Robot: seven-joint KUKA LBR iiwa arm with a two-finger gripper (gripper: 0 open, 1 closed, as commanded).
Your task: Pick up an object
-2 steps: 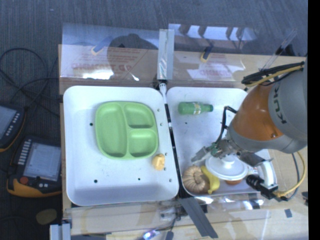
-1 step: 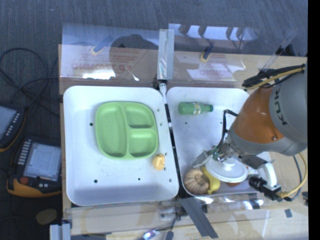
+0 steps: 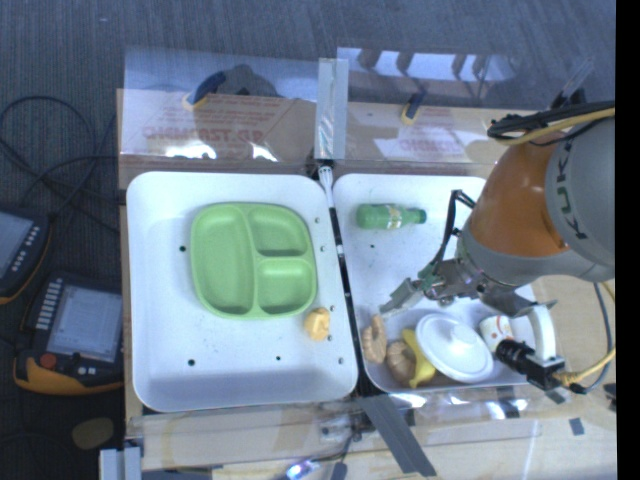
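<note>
The pincer (image 3: 425, 286) hangs open, gripping nothing, just above the white lid (image 3: 455, 346). The lid looks light, stiff and slippery; best grasped by its central knob.

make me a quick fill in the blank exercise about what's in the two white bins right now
1. The divided plate in the left bin is coloured ____.
2. The green bottle lies in the ____ bin.
3. The small yellow piece sits in the same bin as the ____.
4. The round white lid lies in the near part of the ____ bin.

Missing words: green; right; plate; right
</note>
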